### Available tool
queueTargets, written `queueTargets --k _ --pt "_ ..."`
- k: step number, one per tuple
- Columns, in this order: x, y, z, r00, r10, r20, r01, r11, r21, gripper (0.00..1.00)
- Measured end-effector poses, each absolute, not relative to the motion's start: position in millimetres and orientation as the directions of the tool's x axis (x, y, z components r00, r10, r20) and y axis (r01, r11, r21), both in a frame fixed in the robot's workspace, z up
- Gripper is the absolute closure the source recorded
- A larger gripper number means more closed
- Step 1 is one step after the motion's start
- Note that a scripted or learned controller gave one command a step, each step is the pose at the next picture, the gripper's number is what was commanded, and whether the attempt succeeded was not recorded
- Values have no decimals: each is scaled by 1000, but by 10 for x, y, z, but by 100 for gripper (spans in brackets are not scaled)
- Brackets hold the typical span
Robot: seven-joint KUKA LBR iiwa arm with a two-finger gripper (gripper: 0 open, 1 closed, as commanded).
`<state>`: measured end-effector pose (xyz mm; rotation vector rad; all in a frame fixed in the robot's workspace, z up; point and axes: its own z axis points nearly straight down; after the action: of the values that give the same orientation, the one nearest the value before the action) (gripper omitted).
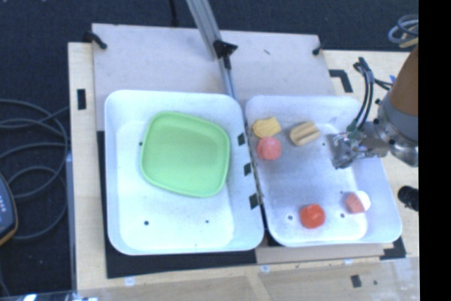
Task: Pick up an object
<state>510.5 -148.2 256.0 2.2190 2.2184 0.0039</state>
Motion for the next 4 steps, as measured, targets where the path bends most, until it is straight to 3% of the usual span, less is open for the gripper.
queueTargets --k 1,4 --pt "5270 -1060 2615 -4 1000 1 1000 4 1 100" --pt "6038 325 2556 -3 1000 1 1000 3 1 100"
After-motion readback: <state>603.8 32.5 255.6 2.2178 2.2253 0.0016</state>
